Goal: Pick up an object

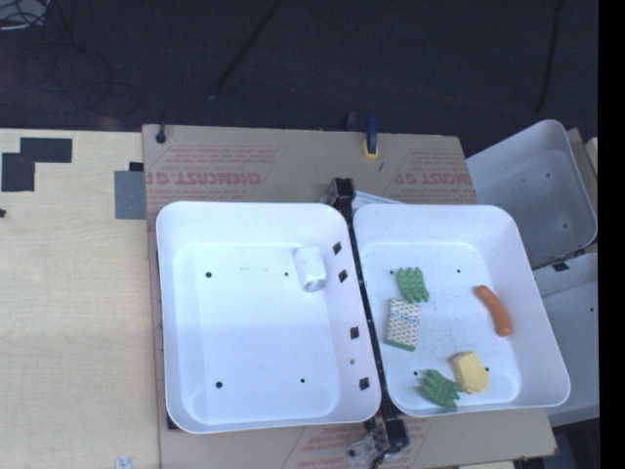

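The left bin holds one small white cylinder near its back right corner. In the right bin lie several toy foods: a green knobbly piece, a pale checked block, an orange sausage by the right wall, a yellow corn piece and a second green piece at the front.
Both bins rest on a brown cardboard sheet over a light wooden bench. A blue and yellow clamp stands at the cardboard's back edge. A white panel leans at the right. Black clips join the bins.
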You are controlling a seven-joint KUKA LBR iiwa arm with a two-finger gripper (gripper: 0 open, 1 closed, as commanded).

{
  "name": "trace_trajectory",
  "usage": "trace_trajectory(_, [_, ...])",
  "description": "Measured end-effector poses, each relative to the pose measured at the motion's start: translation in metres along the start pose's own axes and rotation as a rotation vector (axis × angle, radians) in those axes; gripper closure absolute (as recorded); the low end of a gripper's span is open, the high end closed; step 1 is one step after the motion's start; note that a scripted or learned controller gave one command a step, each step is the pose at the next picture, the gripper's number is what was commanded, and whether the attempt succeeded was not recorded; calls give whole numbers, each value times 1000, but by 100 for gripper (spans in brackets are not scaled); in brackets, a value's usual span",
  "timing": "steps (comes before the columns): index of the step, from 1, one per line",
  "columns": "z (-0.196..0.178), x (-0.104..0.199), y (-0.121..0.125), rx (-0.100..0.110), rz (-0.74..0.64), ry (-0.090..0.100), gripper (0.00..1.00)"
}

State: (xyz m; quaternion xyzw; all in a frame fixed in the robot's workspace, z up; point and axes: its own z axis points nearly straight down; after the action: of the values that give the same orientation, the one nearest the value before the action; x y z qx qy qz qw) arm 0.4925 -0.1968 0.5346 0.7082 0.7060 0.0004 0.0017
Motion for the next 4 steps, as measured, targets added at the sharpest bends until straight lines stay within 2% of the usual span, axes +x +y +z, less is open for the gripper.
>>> trace_trajectory(1, [-5,2,4,7,-7,1,100])
trace_trajectory(2, [202,-8,12,13,-3,5,100])
trace_trajectory(3, [107,33,27,0,-7,1,100])
trace_trajectory(4, [346,40,-12,21,-2,8,100])
